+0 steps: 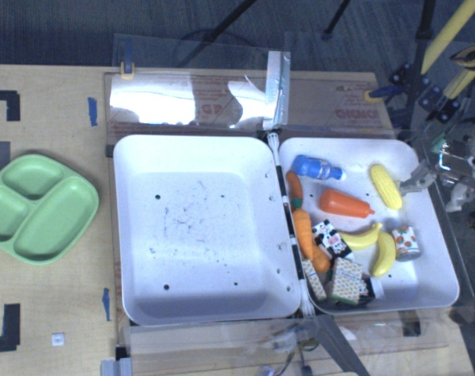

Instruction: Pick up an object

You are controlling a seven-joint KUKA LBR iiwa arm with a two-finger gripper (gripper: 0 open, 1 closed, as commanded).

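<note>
The gripper (426, 175) at the right bin's (445, 276) far edge is blurred; the patterned flat packets (349, 280) overlap, their outlines unclear.

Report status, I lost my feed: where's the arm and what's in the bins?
Gripper at right bin's far-right rim, holding nothing visible. Nearest: yellow plastic corn cob. Orange plastic bottle alongside.

Jumbled toys (349, 237), seemingly food, right bin (437, 276)

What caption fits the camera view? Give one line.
Gripper at the right bin's edge near the corn cob; left bin beside it.
</note>
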